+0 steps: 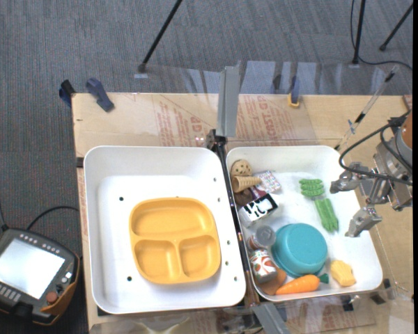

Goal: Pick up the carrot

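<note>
The bench (125, 120) carries two white bins side by side. The left bin (111, 169) has a yellow tray (174, 241) with three compartments lying flat in it, nothing on the tray. The right bin (296, 158) is crowded. A teal bowl (301, 248) sits near its front, tipped a little. Behind the bowl lies a green pea pod (326, 213), with a smaller green piece (311, 187) just beyond it. Along the bin's left wall, from back to front, are a cookie (241, 167), a cone (245, 182), a small printed packet (269, 181), a black and white box (259, 207), a grey-lidded jar (262, 237) and a can (263, 264) lying on its side. The carrot (298, 284) lies flat at the front edge of the right bin, just in front of the bowl, its thick end pointing right, with the can at its thin end. A yellow chunk (343, 273) sits to its right, in the front corner. The gripper (357, 204) hangs over the right rim of that bin, fingers spread apart and grasping nothing, well away from the carrot.
</note>
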You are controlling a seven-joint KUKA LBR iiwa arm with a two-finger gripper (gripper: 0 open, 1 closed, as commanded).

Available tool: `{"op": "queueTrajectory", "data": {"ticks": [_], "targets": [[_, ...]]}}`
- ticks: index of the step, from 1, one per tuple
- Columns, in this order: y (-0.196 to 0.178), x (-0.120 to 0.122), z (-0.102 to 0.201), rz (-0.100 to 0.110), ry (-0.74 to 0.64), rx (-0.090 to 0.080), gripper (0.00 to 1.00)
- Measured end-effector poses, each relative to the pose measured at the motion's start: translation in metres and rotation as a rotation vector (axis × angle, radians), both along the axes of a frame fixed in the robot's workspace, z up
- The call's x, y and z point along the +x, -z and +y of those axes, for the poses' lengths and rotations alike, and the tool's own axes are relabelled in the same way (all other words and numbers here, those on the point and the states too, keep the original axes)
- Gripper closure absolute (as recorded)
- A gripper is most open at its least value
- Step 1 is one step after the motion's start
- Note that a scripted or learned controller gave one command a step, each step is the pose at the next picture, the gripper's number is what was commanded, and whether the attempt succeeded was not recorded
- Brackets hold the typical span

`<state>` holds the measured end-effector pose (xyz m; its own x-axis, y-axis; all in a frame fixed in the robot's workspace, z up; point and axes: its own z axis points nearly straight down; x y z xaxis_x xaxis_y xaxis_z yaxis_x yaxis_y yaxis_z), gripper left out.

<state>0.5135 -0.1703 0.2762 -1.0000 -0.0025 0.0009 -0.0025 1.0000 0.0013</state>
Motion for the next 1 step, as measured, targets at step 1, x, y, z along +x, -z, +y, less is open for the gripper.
{"op": "queueTrajectory", "data": {"ticks": [1], "targets": [[0.0458,-0.0358,0.0351,0.003,0.117,0.000,0.00]]}}
